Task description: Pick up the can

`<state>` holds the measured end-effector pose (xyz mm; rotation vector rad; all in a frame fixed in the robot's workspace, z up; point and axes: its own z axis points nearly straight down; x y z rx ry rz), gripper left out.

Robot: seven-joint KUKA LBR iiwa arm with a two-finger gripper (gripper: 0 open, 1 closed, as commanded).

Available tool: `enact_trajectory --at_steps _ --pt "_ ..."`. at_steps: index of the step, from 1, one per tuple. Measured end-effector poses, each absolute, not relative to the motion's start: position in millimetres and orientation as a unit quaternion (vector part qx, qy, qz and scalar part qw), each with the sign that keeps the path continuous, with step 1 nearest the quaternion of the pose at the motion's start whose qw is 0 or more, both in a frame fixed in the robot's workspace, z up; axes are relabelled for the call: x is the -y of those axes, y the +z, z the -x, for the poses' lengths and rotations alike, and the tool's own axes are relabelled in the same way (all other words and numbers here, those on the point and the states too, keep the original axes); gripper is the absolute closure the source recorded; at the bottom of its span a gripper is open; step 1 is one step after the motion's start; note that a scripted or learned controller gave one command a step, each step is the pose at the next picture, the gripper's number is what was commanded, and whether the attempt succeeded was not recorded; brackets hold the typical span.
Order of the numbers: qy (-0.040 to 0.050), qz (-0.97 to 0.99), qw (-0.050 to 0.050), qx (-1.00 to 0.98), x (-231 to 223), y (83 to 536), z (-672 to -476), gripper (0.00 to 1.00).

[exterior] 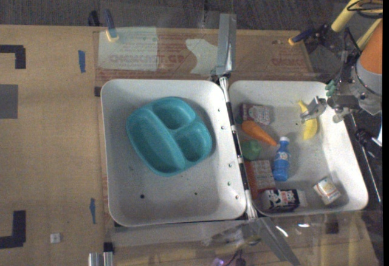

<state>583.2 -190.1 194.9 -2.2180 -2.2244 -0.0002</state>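
On the desk (48, 155) sit 2 shallow white bins side by side. The left bin (121, 198) holds a teal plate (169, 135) with 3 compartments, lying near its middle. The right bin (346, 161) holds the small items: the can (327, 190) lies tilted on its side near the bin's lower right corner, well apart from the rest. Along the bin's left side lie a small grey packet (258, 114), an orange carrot (259, 133), a green object (251, 149), a reddish box (261, 175) and a dark carton (280, 198) at the bottom. A blue bottle (281, 159) with a white cap lies near the middle, and a yellow banana (309, 125) lies in the upper right part. The tool (316, 107) hangs just above the banana's upper end, far from the can; whether it is spread or pressed together, I cannot tell.
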Motion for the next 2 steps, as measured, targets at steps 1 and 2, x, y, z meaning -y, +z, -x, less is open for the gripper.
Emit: enact_trajectory --at_steps 1,2 --pt "-0.0020 0.683 -0.003 0.730 118 102 -629.4 0.00" --pt "-0.0039 0.683 -0.004 0.731 117 113 -631.0 1.00"
